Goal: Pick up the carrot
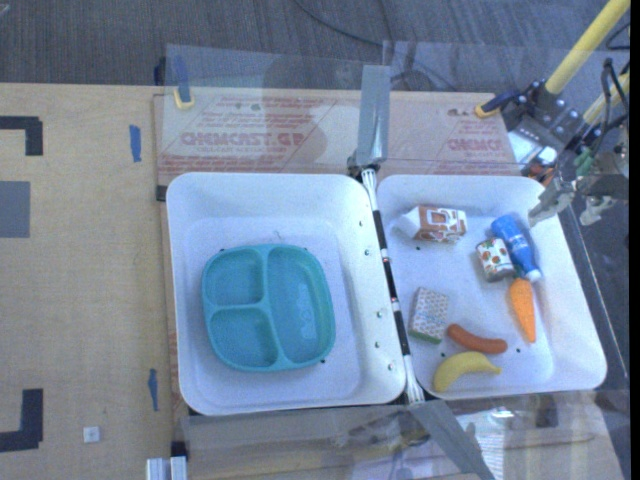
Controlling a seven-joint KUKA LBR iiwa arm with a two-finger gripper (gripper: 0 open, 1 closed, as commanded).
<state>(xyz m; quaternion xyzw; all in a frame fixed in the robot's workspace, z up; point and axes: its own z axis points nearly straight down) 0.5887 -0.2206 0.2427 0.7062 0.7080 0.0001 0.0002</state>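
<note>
The orange carrot (523, 310) lies in the right bin (585, 363) near its right wall, with its thick end toward the blue bottle (515, 245) and its tip toward the front. My gripper (562, 194) hangs over the bin's far right corner. It is above and to the right of the bottle and well away from the carrot. Nothing can be seen in its grasp.
The right bin also holds a brown-and-white carton (436, 224), a small spotted box (492, 259), a patterned block (430, 314), a red sausage (476, 340) and a banana (464, 370). A teal divided plate (268, 307) sits in the left bin (190, 208).
</note>
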